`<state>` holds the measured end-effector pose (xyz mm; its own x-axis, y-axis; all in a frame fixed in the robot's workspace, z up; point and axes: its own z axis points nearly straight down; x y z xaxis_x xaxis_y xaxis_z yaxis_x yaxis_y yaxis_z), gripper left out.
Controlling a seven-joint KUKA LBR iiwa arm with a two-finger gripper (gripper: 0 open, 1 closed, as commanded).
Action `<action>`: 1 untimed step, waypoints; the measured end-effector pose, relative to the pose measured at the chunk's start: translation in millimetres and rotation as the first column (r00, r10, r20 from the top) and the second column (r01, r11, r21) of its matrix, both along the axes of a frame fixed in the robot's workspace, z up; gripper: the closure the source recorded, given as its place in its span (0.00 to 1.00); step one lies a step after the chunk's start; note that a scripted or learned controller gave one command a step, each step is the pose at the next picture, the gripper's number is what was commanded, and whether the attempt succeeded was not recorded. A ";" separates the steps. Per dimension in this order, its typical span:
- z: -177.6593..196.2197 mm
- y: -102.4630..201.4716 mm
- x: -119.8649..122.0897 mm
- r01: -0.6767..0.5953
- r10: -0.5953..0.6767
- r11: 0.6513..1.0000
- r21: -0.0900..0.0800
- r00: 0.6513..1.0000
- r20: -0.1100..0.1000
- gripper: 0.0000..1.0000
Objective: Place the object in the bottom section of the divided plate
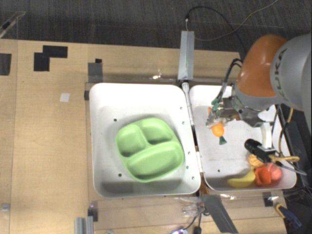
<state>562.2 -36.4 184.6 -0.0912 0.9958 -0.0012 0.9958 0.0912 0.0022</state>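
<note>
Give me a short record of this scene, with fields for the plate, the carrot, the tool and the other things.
plate: green, three sections, in the left bin
carrot: orange, green top, just under the tool, over the right bin
tool: above the right bin's upper left part
other: banana and red fruit in the right bin's lower right corner
task: carrot not yet on plate

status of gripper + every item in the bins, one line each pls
gripper: over the right bin, at the orange toy.
orange toy: just under the gripper, grasp unclear, not yet at the plate.
divided plate: flat in the left bin, every section bare.
banana: lying at the right bin's near edge, beside the red fruit.
red fruit: lying in the right bin's near corner.
</note>
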 end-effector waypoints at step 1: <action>10.7 1.1 1.5 -0.009 0.009 1.000 0.000 1.000 0.004 1.00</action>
<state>563.7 -35.2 195.3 -0.0999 0.9950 -0.0017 0.9950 0.0999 0.0063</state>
